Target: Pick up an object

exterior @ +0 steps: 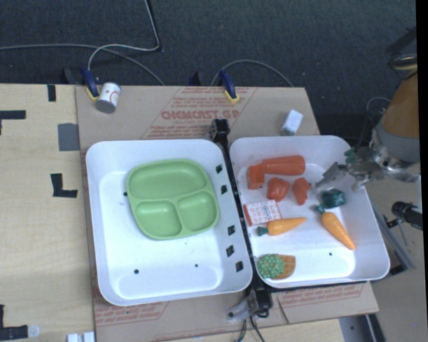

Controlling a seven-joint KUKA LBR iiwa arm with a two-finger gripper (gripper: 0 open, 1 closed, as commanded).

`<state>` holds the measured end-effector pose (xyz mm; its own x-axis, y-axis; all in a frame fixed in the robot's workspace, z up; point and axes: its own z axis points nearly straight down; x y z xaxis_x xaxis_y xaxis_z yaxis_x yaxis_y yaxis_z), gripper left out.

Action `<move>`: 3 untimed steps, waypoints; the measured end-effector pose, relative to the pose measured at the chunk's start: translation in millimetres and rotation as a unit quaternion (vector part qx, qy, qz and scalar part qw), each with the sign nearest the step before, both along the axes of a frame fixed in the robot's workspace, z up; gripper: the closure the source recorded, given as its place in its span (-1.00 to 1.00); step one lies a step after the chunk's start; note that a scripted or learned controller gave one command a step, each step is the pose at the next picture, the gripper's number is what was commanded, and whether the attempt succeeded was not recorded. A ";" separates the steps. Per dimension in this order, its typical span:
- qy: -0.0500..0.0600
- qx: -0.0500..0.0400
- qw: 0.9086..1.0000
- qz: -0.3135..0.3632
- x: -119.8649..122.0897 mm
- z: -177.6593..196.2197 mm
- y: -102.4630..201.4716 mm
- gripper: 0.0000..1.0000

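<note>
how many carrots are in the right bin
2. One small carrot lies near the bin's middle, beside the red-and-white packet. A larger carrot lies toward the right wall, just below the pincer.

Left bin [107, 226]: I see open floor around the green plate [173, 198], widest along the near edge.
Right bin [368, 256]: crowded; red pieces [276, 173], a card [262, 212], two carrots [310, 224] and a pea pod [275, 265] leave me narrow gaps.
Right side: the gripper [335, 176] hangs over the bin's far right edge, just above a dark green piece [333, 197].
Middle: the touching bin rims with black clips [230, 201] bar a low crossing.
</note>
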<state>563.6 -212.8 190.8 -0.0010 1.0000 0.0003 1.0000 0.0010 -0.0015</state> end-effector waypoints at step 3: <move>-0.003 -0.003 1.000 0.001 61.3 -94.4 62.4 1.00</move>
